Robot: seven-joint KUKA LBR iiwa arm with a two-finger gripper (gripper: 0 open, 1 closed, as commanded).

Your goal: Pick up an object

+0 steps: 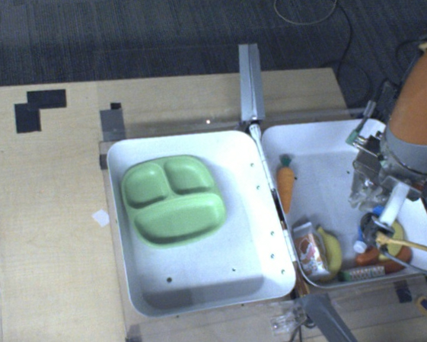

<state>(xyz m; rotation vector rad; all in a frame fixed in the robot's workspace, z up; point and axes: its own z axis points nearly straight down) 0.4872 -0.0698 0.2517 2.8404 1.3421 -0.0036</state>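
Hanging over the right side of the right bin point(302, 141), the end effector point(365, 191) sits low above the bin floor, and whether it is open or closed cannot be told from this angle, nor whether it has anything in its grasp; nothing is plainly seen held.

Nearest the camera, along the front wall of that bin, lies a crowded heap: a red-and-white packet point(308, 249); a banana point(330, 249) just beside it; a red and green marker-like stick point(370, 270) along the front edge; a blue-and-white tube point(387, 212) and a yellow-handled brush point(410, 245) close under the arm. Farther back, a toy carrot point(285, 185) lies alone against the divider, well apart from the rest.

Judged from this, the step is choosing and closing on one object; the heap is risky, since neighbours touch and may snag or slip; the tube just beside the end effector is the nearest candidate, while the carrot offers cleaner clearance, though the wall crowds one side. Descend straight, centre over the body, close across the narrow width; lift slowly.

In the left bin point(204, 294) rests a green divided plate point(175, 201); beyond both, the wooden surface point(51, 223).
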